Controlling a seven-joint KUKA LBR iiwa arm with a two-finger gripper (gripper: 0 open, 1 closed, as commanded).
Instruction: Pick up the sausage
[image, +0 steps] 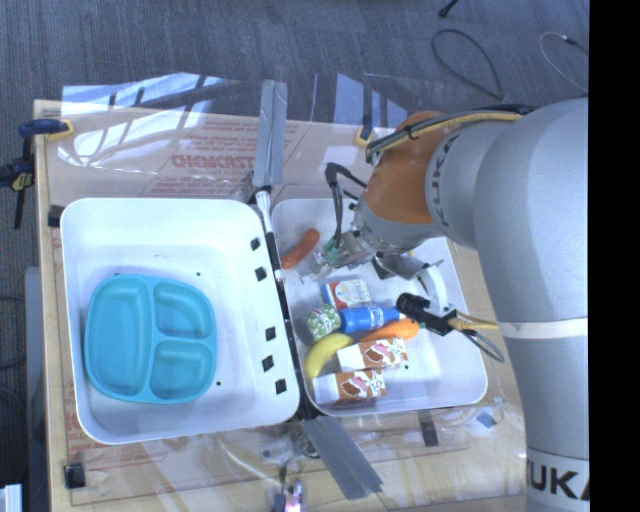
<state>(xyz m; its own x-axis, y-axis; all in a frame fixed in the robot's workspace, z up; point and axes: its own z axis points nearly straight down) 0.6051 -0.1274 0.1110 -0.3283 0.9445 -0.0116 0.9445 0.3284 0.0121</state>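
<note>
Over the right of 2 white bins, your KUKA arm (480, 170) reaches in with its gripper (338, 252) low above the far left corner, just beside the sausage (299, 248). The sausage lies at a slant near the divider, its upper end toward the gripper, and nothing is pinched around it. You cannot tell from this angle how the jaws stand; the wrist and cabling blur into them.

Watch the approach. The sausage sits close to the right bin's (470, 385) left wall, so a finger coming down on that side could strike the rim or wedge between wall and sausage, pushing the sausage away rather than closing on it. It is round and smooth by the look of it, and a pinch across one end would likely let it swivel or squirt free.

Mind the clutter too: a small carton (349, 292) lies just beside the gripper, with a blue bottle (368, 319), a carrot (400, 329), a banana (326, 352) and 2 brown cartons nearer you. The left bin (150, 235) holds 1 blue sectioned plate (150, 338), well apart from all this.
</note>
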